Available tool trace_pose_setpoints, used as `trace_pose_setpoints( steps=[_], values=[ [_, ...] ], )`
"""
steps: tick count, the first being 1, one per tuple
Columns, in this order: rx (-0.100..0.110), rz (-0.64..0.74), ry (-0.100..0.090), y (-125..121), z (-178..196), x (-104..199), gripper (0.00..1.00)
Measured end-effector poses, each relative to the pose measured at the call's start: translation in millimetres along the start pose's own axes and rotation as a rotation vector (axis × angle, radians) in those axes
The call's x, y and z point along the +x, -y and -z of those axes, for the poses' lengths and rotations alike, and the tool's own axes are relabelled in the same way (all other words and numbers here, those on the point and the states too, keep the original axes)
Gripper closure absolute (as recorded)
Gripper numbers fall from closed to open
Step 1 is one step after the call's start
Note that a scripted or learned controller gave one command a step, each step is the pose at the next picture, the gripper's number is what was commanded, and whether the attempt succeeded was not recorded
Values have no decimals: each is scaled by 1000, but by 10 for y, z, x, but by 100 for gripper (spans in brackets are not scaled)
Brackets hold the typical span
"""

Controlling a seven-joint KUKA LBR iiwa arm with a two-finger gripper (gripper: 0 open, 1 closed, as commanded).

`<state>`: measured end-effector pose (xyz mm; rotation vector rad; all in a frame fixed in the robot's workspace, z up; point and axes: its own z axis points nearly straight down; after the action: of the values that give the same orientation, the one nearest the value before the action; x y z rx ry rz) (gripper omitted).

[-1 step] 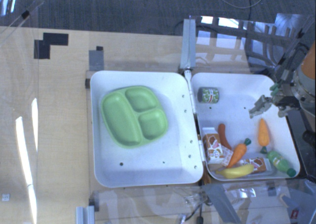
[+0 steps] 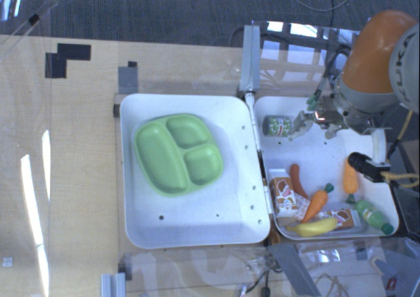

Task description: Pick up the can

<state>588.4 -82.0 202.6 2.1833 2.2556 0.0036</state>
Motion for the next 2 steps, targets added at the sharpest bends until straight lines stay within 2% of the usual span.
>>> trace_pose_setpoints(
  steps=[1, 2],
  values=[
    [2, -187, 0, -535, -870, -93, 0],
    [-3, -196, 0, -809, -531, -454, 0]
  ],
)
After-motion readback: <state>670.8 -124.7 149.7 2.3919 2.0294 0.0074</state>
